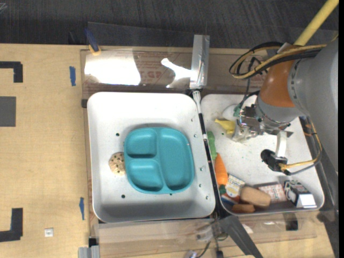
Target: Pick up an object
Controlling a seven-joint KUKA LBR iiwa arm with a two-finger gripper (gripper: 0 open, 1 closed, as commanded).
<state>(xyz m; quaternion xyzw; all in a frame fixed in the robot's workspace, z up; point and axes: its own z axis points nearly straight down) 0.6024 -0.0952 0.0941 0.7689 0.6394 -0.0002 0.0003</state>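
Arm enters from 3 o'clock; orange band sits above the wrist at the upper right. The gripper is low in the right bin, in its upper half toward 11 o'clock of that bin. From this angle it cannot be told how the tool is set or whether anything is caught in it.

Candidate objects: a yellow banana-like piece lies just beside the gripper at its 9 o'clock, near enough that contact cannot be ruled out. Other items crowd the bin's left wall and 6 o'clock edge: a green piece, an orange carrot, a bread-roll shape, and small packets along the bottom. The left bin holds a teal divided plate with a cookie touching its 9 o'clock rim.

Judgement: step in hand looks like the descent or grasp attempt on the yellow piece; nothing is visibly lifted, so the pick is not yet done.

Next move calls for: a firm closure centred on the yellow piece, then a straight vertical lift clear of the bin wall. Risk: a glancing contact may nudge the piece toward the divider at 9 o'clock.
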